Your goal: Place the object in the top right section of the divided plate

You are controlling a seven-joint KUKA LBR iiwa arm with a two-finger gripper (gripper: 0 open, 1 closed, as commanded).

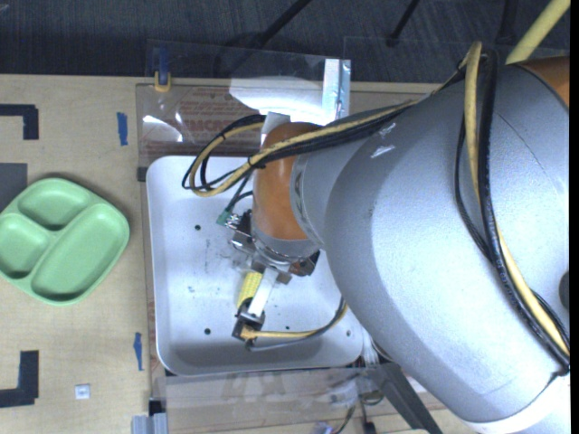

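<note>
Near side first: white bin (176, 242), shallow moulded plastic with rounded corners, floor scuffed and dotted with small dark holes. gripper (262, 274) is low over its middle, hanging off the orange band (276, 188) on the bulky grey arm (434, 242) coming in from the right. Can't tell whether it's clenched or released, the wrist covers it. Can't tell where the object is either; my guess is under the wrist, so I'm treating the pick as unconfirmed. To do this step well: lift straight up to clear the bin wall, check something is really held, then traverse left. The divided plate (81, 247) sits on the wooden bench (81, 351), left of the bin and well apart from it. It's glossy green plastic, soft-cornered, with three wells split by raised ridges (two small, one long). It sits rotated, so work out which well counts as top right before committing. Come down low and release inside the ridges, because a smooth sloped well will probably let a dropped piece slide or bounce. Far side: clear plastic panel (208, 107) behind the bin, blue tape mark (122, 129) beside it.
</note>
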